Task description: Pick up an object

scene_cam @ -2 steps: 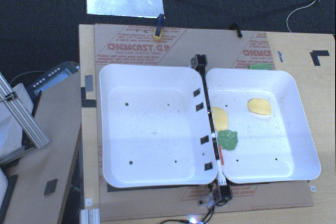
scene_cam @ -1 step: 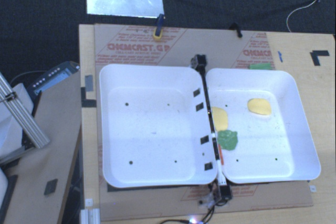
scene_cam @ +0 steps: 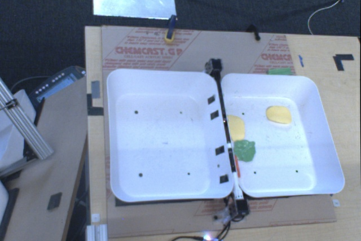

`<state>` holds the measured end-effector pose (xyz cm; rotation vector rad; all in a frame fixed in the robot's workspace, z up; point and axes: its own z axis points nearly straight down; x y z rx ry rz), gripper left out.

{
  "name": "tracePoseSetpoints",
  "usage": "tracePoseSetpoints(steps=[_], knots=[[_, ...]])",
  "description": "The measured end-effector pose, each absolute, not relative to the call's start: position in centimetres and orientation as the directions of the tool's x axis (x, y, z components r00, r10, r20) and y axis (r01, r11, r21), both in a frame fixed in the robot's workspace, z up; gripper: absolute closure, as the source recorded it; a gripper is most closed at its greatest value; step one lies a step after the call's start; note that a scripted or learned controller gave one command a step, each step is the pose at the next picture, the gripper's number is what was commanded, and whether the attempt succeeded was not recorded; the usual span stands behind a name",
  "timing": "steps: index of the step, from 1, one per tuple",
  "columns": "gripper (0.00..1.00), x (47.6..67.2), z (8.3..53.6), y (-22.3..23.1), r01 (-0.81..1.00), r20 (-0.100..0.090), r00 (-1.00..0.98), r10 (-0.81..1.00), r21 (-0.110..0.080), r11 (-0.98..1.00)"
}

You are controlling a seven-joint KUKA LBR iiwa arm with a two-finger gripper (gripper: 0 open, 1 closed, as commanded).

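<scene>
Waiting stage, by the look of it: nothing lifted yet. Two white bins sit side by side on the table (scene_cam: 316, 45); the left bin (scene_cam: 121, 84) has a bare floor with a few small dark dots, the right bin (scene_cam: 324, 121) holds all the candidates. Yellow piece (scene_cam: 278, 115) lies alone in the upper middle of the right bin, well apart from the walls. Second yellow piece (scene_cam: 236, 127) sits hard against the divider (scene_cam: 224, 132), and the green piece (scene_cam: 245, 150) lies just below it, touching or nearly touching; can't tell which. Thin red sliver (scene_cam: 237, 167) near the divider under the green piece, too small to identify. Claw state: cannot tell, so no call on how open it is or whether it has anything. Judgement on risks: the lone yellow piece looks like the safest target, flat though, so fingers may slide over it and close on nothing. The pair by the divider is worse: a finger coming down there could strike the bin edge or the black clips along the seam, or catch both pieces and drop one. All three look thin and soft-edged, so a shallow descent probably misses and a deep one presses into the bin floor. Task not yet done.
</scene>
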<state>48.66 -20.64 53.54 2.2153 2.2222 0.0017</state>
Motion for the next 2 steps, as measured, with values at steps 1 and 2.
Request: tracePoseSetpoints(steps=[1, 2], knots=[[1.00, 49.82, 53.55, -20.50, 1.000, -0.003, -0.003, 1.000, 0.004, 0.003], [1.00, 49.29, 53.53, -20.62, 1.000, -0.002, -0.002, 1.000, 0.003, 0.002]])
